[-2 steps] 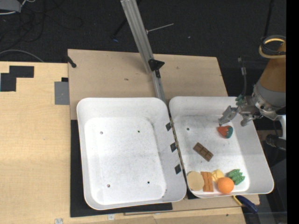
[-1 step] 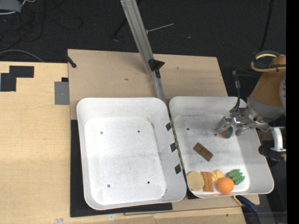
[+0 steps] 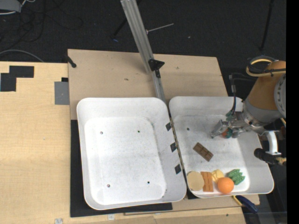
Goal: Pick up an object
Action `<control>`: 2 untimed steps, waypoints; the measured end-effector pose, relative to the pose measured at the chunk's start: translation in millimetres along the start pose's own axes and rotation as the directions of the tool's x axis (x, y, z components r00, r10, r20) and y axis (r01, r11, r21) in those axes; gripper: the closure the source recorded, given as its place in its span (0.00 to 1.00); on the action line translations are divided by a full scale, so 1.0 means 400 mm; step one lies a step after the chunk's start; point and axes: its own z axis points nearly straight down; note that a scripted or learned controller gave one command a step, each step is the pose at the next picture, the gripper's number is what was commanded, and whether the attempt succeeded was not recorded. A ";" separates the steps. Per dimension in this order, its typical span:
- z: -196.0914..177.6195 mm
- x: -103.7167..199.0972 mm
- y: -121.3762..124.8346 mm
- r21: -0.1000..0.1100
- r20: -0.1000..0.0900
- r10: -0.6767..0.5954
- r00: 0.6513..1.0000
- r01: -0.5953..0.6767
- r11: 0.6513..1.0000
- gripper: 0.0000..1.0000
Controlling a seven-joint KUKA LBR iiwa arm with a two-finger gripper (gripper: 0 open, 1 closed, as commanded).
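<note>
My gripper [image 3: 223, 129] hangs low over the right bin [image 3: 187, 107], near its right side, at the end of the grey arm with the orange band [image 3: 267, 93]. A small red and green bit [image 3: 228, 132] shows right at the gripper; I cannot tell whether it is held. A brown block [image 3: 202, 151] lies on the bin floor, left of and below the gripper and apart from it. Along the bin's front edge sit a cream round piece [image 3: 195, 181], an orange slab [image 3: 207, 181], a yellow piece [image 3: 217, 174], an orange ball [image 3: 225, 185] and a green toy [image 3: 237, 176].
The left bin [image 3: 93, 107] stands beside the right one, joined by black clips [image 3: 173, 146]. A slanted metal rail [image 3: 140, 36] rises behind the bins. The wooden bench top lies to the left and behind.
</note>
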 end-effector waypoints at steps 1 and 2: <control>-0.028 -0.001 0.001 -0.001 0.000 0.002 1.000 -0.002 1.000 1.00; -0.142 0.016 0.001 -0.006 0.001 -0.002 1.000 0.002 1.000 1.00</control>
